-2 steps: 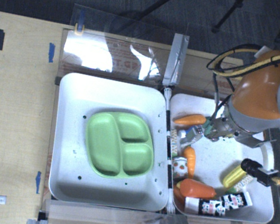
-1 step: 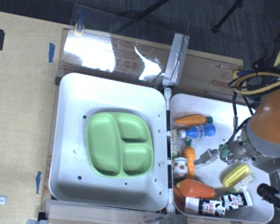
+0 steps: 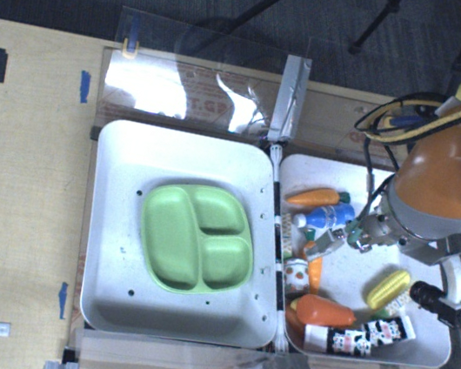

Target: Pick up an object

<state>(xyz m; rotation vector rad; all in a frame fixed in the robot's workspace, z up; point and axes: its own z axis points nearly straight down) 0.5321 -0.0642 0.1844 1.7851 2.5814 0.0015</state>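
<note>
The right bin (image 3: 436, 348) holds several toys. An orange carrot (image 3: 312, 196) lies at its far left, with a blue object (image 3: 331, 216) just below it. A yellow piece (image 3: 388, 287) sits right of centre. A fatter orange carrot (image 3: 323, 310) and a black-and-white bottle (image 3: 358, 339) lie along the near wall. A small white ball (image 3: 294, 275) and a thin orange piece (image 3: 315, 272) rest by the divider. My gripper (image 3: 337, 239) hangs low over the bin's left part, just below the blue object and above the thin orange piece. The wrist hides what lies under it.
The left bin (image 3: 127, 170) holds a green divided plate (image 3: 197, 237). A grey post (image 3: 287, 101) stands behind the divider between the bins. Cables (image 3: 401, 117) loop above the arm's orange band (image 3: 444, 173). Wooden bench surface extends left.
</note>
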